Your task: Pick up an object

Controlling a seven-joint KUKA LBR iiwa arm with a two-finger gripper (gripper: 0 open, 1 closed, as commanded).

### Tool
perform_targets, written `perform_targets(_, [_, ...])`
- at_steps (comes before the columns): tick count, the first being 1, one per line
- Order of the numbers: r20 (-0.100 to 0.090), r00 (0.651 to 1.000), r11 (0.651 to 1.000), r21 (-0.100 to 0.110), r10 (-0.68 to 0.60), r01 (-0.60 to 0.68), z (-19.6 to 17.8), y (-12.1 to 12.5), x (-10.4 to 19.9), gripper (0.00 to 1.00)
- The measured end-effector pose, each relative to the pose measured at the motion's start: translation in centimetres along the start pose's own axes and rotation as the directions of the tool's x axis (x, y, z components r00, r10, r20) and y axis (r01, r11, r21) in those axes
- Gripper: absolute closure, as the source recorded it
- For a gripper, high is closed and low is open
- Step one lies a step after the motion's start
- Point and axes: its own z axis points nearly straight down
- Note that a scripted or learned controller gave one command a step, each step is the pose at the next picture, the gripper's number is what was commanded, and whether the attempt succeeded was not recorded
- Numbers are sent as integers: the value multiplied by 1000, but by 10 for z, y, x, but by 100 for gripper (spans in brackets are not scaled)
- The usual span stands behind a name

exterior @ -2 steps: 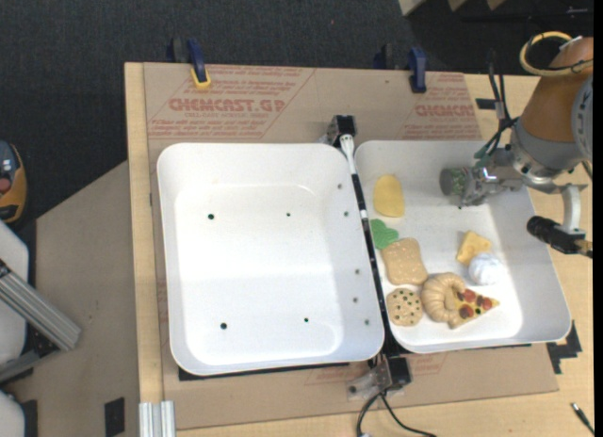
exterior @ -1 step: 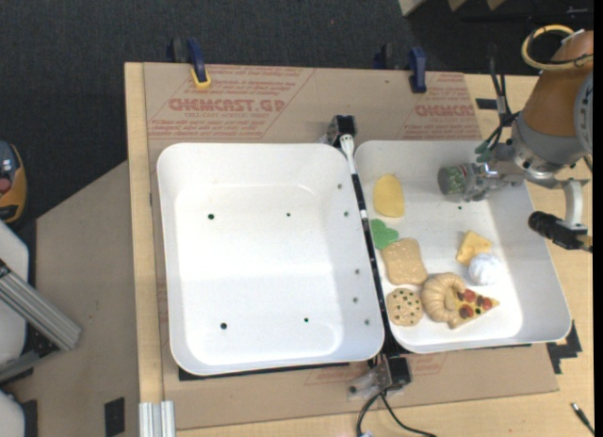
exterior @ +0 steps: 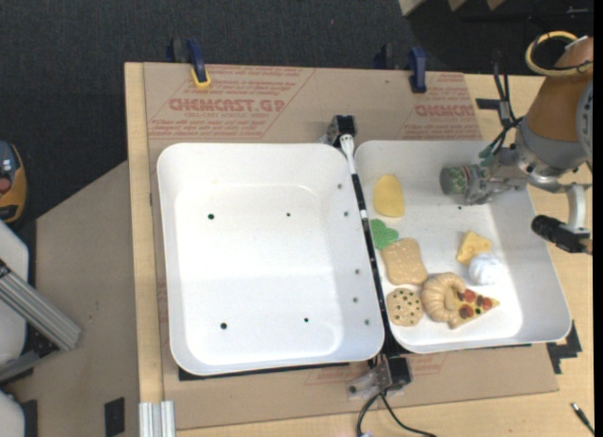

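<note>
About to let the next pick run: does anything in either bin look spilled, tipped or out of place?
Nothing stands out. The toy foods, including the cookie, croissant and pizza slice, all lie inside the right bin, crowded toward its near half. The gripper sits low over that bin's far end.

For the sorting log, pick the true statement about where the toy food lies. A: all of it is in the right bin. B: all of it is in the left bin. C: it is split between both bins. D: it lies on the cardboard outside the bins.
A: the yellow piece, cracker, cookie, pretzel and pizza slice all lie in the right bin.
</note>
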Motion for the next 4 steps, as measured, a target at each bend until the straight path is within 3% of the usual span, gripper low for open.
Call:
perform_targets(1, [2,1000,1000,-4,-1,1,-12,1,0,100])
perform_targets(2, [-3,1000,1000,5,2,-2,0,-74,0,100])
perform_targets(3, [2,1000,1000,-20,-8,8,-179,-71,58,100])
perform_targets(4, [3,1000,1000,-4,5,-5,-176,-94,-4,100])
